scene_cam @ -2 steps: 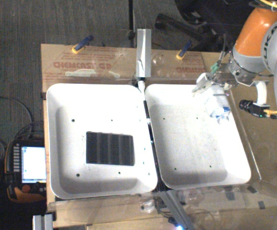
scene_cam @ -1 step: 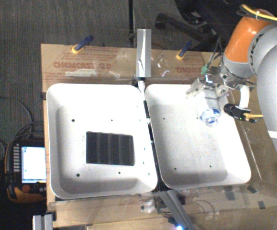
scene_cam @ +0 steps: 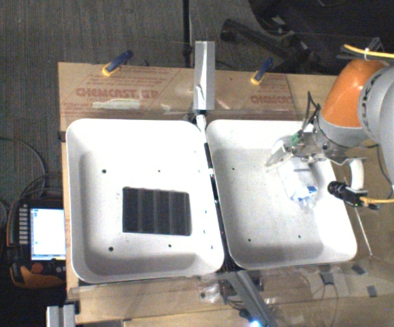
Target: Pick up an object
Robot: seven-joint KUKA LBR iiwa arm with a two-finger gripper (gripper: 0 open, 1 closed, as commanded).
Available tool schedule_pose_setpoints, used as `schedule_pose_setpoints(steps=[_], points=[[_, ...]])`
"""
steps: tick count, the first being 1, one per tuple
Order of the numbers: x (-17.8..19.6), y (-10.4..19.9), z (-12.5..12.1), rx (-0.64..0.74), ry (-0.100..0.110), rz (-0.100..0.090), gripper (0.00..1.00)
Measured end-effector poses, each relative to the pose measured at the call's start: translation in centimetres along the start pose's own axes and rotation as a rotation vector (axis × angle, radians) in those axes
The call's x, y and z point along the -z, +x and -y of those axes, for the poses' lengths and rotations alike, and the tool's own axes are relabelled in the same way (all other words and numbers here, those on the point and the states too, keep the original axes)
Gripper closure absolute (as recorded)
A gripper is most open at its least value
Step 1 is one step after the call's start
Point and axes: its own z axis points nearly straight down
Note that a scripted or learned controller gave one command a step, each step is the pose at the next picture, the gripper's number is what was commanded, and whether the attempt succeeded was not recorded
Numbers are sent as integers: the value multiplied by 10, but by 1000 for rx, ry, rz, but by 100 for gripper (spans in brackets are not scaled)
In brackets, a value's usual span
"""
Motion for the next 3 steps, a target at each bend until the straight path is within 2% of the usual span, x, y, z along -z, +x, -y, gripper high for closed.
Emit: schedule_pose_setpoints(steps=[1, 2, 3], points=[[51, -15, 61, 30, 1, 2, 0], [132, -13, 87, 99, -1, 1, 0], [9, 77, 119, 12, -4, 1, 0]])
